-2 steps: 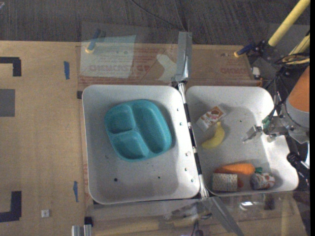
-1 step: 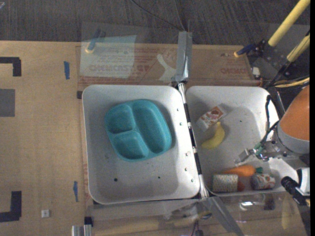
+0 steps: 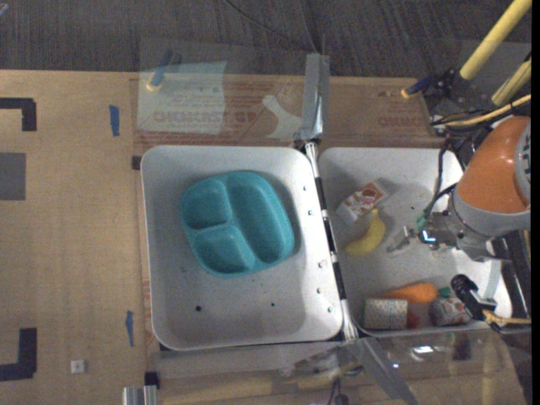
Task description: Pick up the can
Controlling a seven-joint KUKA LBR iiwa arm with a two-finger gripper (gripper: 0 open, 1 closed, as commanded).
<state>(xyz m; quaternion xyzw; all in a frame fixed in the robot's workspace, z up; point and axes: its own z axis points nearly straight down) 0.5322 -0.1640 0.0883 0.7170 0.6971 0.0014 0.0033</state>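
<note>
Left bin (image 3: 160, 251): holds a divided plate (image 3: 237, 222), toward its back.
Right bin (image 3: 337, 163): just beside the left bin on the surface (image 3: 67, 251).
Back of right bin: carton (image 3: 362, 201), banana (image 3: 369, 236) just in front of it.
Front of right bin: can (image 3: 386, 313) at left, carrot (image 3: 413, 293) behind it, small packet (image 3: 445, 311) at right.
Tool (image 3: 413, 234): over the right bin, right of the banana.

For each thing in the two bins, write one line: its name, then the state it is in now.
Plate: flat in the left bin.
Banana: loose in the right bin.
Carton: lying beside the banana.
Can: on its side, not gripped.
Carrot: lying behind the can.
</note>
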